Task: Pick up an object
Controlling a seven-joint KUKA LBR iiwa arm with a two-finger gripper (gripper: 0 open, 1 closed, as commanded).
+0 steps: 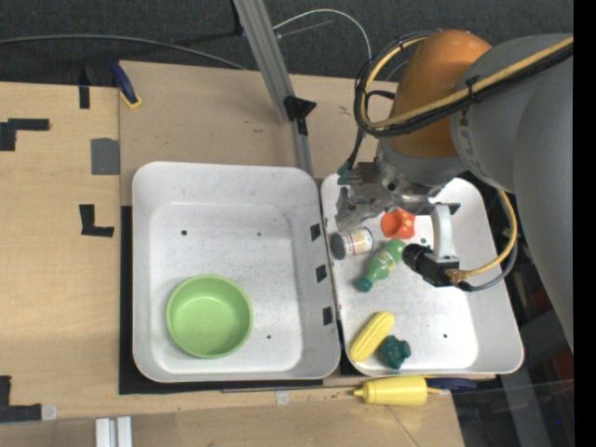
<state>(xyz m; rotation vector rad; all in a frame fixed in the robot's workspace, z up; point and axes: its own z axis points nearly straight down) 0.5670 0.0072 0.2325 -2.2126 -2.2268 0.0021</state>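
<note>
Camera view: claw (358,214) above small can (354,243) in right bin (484,338), finger state impossible to tell.

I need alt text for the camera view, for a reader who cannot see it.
The arm's end effector hangs over the right bin, near a small can, a green bottle, and a toy corn. The left bin holds a green bowl.

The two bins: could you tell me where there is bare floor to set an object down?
Left bin: bare floor above and right of the green bowl. Right bin: a patch right of the corn cob. Crowded under the gripper, around the green bottle.
</note>
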